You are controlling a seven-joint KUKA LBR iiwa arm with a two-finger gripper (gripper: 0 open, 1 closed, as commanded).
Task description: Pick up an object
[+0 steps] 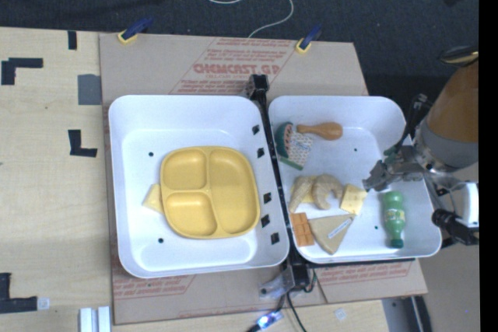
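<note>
While gripper (381, 175) hovers between cheese (353, 199) and bottle (393, 218) (jaw state unclear, nothing visibly held), could easily nudge bottle aside instead of grasping.

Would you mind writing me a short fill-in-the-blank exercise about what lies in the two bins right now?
1. The yellow divided plate lies in the ____ bin of the camera view.
2. The plate has ____ compartments.
3. The bottle lying near the right bin's right wall is ____ in colour.
4. The gripper hangs over the ____ bin.

Missing words: left; three; green; right
</note>
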